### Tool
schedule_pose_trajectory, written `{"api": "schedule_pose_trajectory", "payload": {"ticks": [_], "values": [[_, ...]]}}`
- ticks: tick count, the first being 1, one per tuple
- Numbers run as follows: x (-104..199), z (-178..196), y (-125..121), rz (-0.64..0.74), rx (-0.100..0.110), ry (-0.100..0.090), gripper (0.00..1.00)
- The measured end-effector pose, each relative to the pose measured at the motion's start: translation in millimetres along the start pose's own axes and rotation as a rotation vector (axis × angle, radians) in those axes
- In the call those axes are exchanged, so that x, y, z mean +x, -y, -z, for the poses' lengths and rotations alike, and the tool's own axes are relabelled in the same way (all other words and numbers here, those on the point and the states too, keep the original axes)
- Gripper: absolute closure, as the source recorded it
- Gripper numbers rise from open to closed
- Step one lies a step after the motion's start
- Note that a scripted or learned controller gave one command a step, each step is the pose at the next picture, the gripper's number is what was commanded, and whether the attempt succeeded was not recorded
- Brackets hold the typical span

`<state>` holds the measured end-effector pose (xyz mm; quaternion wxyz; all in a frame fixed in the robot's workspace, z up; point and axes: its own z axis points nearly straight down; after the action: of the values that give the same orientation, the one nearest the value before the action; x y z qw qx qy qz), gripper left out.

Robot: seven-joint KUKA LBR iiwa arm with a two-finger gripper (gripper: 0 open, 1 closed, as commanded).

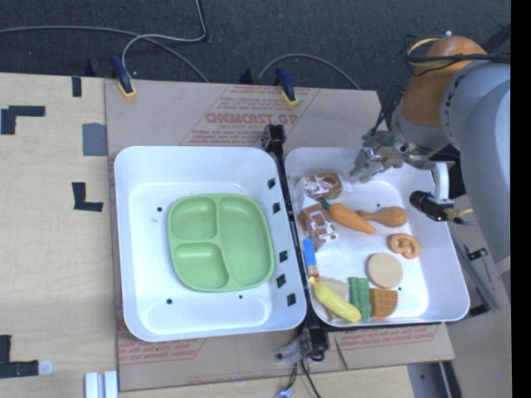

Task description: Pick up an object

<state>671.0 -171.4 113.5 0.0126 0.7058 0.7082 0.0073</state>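
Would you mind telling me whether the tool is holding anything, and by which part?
Nothing is held: the tool hangs above the right bin.

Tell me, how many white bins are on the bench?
2. The left bin holds a green divided plate. The right bin sits beside it, holding the toy food, with the gripper over its far edge. None looks hidden.

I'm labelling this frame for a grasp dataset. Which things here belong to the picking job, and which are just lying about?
Job:
gripper
right bin
carrot
drumstick
pretzel
round cracker
banana

Lying about:
left bin
green divided plate
blue clamps
cables
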Motion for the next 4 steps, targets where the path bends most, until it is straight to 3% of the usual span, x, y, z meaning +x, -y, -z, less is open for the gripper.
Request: {"api": "schedule_pose_trajectory", "payload": {"ticks": [1,2,3,4], "values": [[0,0,0,0.000,0.001,0.000,0.00],[79,-28,3,0.000,0.027,-0.007,0.00],[160,74,35,-0.001,0.027,-0.008,0.00],[123,73,55,-0.003,0.030,-0.006,0.00]]}}
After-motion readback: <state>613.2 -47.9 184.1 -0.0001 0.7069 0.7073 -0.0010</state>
